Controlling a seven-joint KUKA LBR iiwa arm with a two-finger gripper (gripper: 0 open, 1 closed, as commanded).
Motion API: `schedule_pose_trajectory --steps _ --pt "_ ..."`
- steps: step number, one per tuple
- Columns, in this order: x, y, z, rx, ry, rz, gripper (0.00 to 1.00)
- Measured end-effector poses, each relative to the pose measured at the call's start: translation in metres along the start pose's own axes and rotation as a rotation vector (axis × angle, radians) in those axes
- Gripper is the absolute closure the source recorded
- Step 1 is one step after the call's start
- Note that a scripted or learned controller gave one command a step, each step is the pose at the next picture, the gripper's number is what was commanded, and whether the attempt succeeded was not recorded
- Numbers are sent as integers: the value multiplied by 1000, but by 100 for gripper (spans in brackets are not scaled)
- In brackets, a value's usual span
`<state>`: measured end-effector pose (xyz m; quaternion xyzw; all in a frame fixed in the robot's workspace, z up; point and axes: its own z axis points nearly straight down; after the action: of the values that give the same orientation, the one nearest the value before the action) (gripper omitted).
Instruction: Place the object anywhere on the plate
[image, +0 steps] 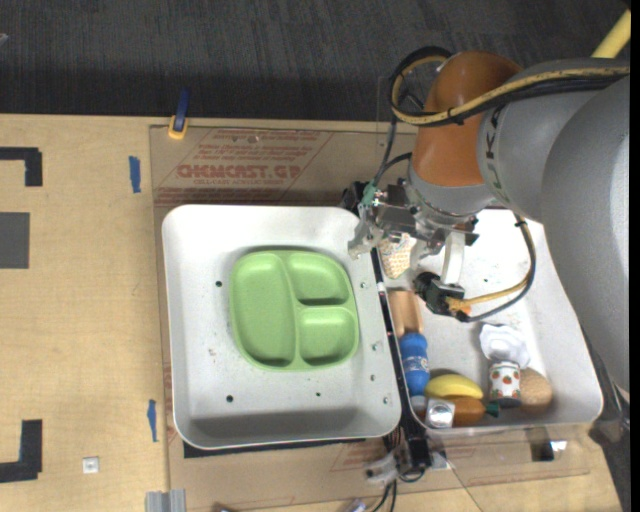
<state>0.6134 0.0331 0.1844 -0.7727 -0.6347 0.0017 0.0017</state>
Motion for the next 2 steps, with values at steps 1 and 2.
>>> schedule_pose_trajectory --steps 1,2 --pt "0 0 0 0 0 0 0" --pt "0 0 0 0 0 0 0"
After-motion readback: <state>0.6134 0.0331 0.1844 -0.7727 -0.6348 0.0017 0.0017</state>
